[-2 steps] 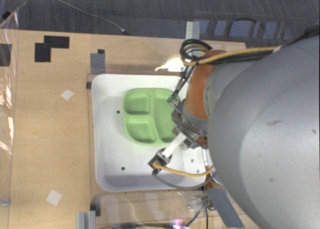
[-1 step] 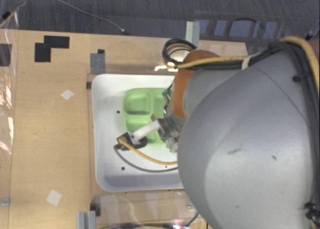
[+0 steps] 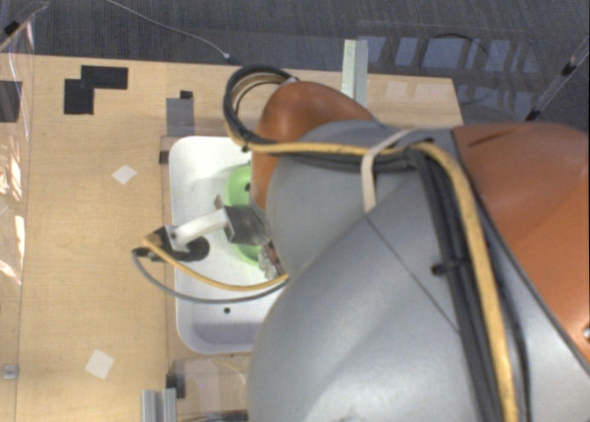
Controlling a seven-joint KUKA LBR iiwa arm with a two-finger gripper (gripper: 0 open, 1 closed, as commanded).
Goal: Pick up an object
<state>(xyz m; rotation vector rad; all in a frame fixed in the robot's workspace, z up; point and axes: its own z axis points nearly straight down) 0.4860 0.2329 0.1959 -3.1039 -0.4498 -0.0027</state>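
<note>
Bin smooth white plastic; bench matt pale wood; green object smooth; arm matt grey.

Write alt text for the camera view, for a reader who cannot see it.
A large grey and orange robot arm reaches in from the right, blocking much of the wooden bench, its wrist low over a shallow white bin. A green object lies in that bin, partly hidden under the wrist.

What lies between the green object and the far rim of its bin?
Nothing: the camera view shows bare white floor from the green object to the far rim of the bin.
</note>
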